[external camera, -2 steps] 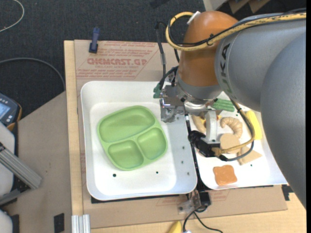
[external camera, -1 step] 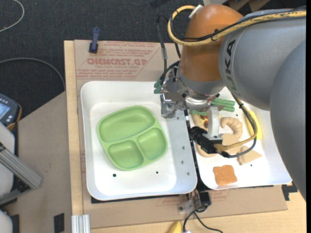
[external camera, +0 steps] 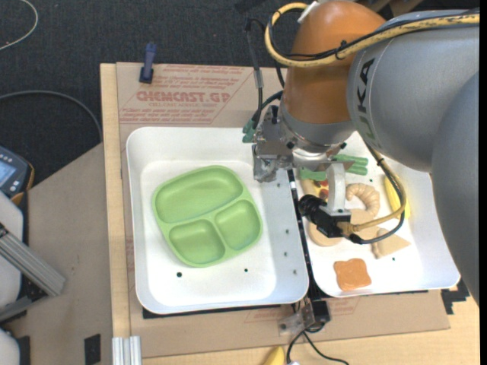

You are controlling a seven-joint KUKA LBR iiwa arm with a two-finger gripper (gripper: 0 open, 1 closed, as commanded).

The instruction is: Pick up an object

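Note:
My gripper (external camera: 313,182) hangs under the orange band of the arm, low over the left part of the right bin (external camera: 426,280). Right below and beside it lie several toy foods: a tan curved pastry (external camera: 366,197), a small red piece (external camera: 323,189), a green piece (external camera: 351,162) and a round tan piece (external camera: 326,239), which is partly hidden by a black part and a yellow cable. An orange biscuit (external camera: 352,274) and a tan wedge (external camera: 393,244) lie nearer the front. The wrist hides the gripper's tip, so I cannot see anything held.
A light green divided plate (external camera: 206,215) lies in the left bin (external camera: 152,280). A yellow strip (external camera: 396,196) lies at the right of the pastry. The ridge between the bins (external camera: 298,234) runs just left of the gripper. The arm's grey body covers the right bin's far corner.

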